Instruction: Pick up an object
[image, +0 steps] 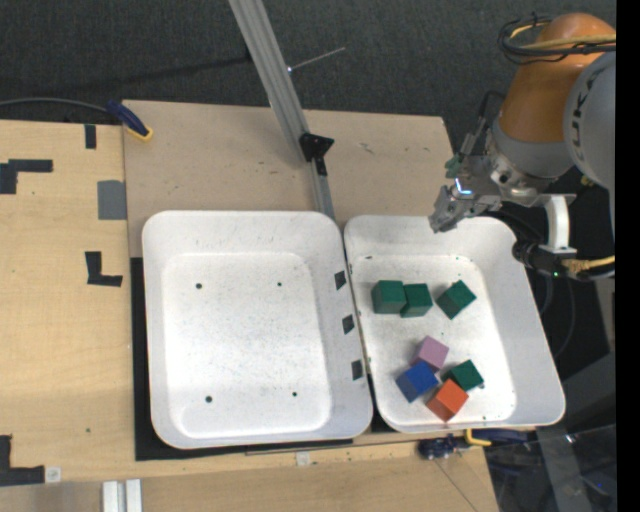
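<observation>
Plywood bench (230, 160) bears two white bins (160, 300) over dark floor (150, 40).

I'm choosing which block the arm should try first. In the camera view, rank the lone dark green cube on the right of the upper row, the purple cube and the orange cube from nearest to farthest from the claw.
1. Lone dark green cube: upper right of the right bin, nearest the claw.
2. Purple cube: mid-bin, farther down.
3. Orange cube: by the bin's lower edge, farthest.
</observation>
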